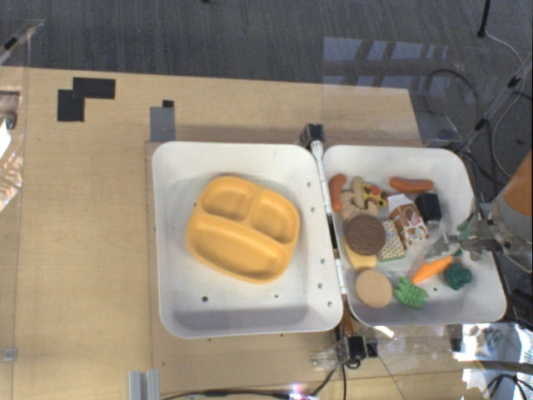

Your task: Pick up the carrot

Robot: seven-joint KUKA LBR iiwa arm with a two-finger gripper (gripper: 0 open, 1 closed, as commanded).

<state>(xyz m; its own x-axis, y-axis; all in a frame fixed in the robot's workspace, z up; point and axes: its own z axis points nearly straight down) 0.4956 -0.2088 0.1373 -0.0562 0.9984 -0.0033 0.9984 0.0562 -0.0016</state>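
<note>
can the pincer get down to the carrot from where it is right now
Probably yes. The pincer sits at the right bin's right edge, just above the carrot, with nothing lying over it. The green leafy piece and dark green piece crowd its ends, so there is little margin.

The arm (pixel 518 192) showed an orange band above a grey wrist at the frame's right edge. Its gripper (pixel 456 246) was pale metallic grey, thin and angular, with slender light fingers (pixel 441 244) poking leftward.
</note>
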